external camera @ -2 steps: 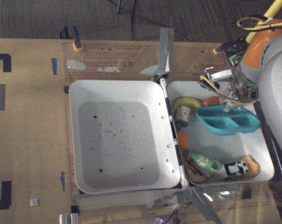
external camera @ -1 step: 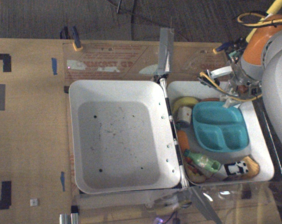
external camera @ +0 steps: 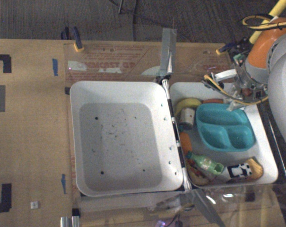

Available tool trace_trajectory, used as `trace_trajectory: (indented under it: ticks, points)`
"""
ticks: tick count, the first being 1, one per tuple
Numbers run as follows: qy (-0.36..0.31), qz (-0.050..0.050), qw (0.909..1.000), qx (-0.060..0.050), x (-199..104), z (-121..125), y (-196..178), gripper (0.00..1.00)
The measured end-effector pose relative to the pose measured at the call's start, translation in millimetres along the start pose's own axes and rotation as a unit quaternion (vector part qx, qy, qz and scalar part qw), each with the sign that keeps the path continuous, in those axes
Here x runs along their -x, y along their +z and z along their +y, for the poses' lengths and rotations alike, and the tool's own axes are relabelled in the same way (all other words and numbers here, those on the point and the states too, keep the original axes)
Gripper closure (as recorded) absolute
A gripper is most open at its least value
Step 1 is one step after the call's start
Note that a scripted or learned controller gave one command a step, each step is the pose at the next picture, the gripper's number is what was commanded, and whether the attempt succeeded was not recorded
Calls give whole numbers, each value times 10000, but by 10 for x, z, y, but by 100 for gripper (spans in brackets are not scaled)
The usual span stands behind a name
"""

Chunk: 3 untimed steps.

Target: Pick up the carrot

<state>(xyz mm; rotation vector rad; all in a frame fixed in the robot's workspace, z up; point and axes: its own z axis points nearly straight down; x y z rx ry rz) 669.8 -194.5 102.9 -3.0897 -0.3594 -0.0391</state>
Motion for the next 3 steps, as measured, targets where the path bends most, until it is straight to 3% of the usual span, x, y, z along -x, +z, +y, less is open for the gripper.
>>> trace_trajectory:
  ticks: [1, 2, 3]
  points:
    - [63, -111, 9999, 36, 121, 101, 85, 0]
    - [-1903, 17, 9817, 68, 774, -65, 7, 0]
    - [-812, -9, 9965, 215, 1500, -506, 36, 0]
